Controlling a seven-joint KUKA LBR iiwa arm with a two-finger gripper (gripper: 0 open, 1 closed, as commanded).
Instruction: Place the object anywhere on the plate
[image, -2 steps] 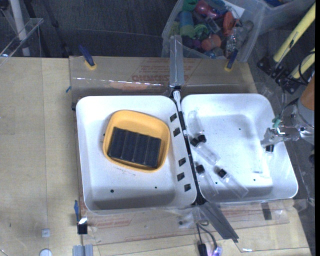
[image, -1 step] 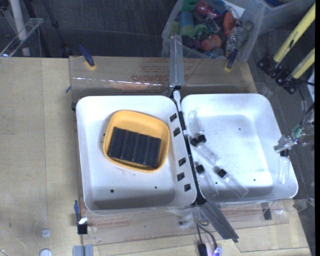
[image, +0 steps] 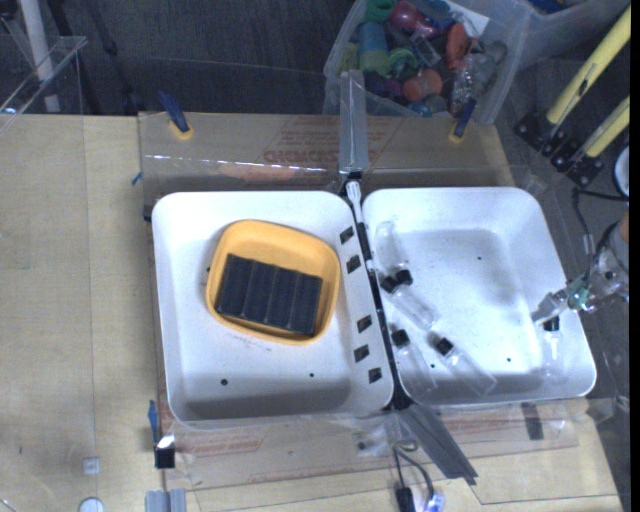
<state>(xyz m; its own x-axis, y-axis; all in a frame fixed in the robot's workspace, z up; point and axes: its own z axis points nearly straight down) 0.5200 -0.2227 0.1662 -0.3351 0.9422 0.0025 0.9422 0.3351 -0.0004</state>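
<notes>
A yellow plate (image: 226, 252) sits in the left bin (image: 180, 380). A black ribbed rectangular object (image: 270, 293) lies flat on it, filling most of its middle. My gripper (image: 566, 302) hangs small and blurred at the right rim of the right bin (image: 500, 220), far from the plate. Nothing is visibly held in it.
Clear plastic pieces with black ends (image: 400, 279) lie along the left side of the right bin, another (image: 441, 346) lower down. A ridge with black marks (image: 361, 292) divides the bins. A clear tub of colourful toys (image: 420, 50) stands behind the bins.
</notes>
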